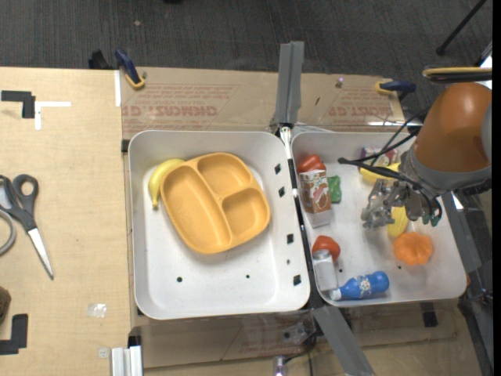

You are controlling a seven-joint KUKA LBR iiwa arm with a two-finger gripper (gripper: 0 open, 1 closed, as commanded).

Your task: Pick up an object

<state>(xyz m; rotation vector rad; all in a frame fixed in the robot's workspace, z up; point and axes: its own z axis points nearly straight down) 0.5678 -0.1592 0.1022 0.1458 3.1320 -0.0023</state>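
The bench [63, 210] fills most of the frame, pale wood with a sheet of cardboard [203, 100] under the two white bins, probably to protect the top. The left bin [156, 288] sits at centre and carries a big orange divided plate [215, 202] lying flat, with a banana [160, 178] tucked just beside its upper-left rim. The right bin [446, 284] at centre right is where the loose pieces have been heaped, so that is where a pick makes sense. The arm [458, 131] leans in from the right edge, its orange band hanging over the bin's upper right, and its gripper [391, 206] is lowered among the items; whether its fingers are spread or pinched I cannot tell, as cables and metal blur together there. Nothing I can make out sits between them, so I would judge the pick not yet made. Likely targets lie close: a yellow piece [399, 222] touching the gripper's right side and an orange fruit [412, 248] just below it. Further left in that bin stand a small carton [315, 192] and a green bit [334, 189], with a blue bottle [364, 286] lying on its side near the lower rim. Scissors [27, 214] rest at the far left, well apart from everything.
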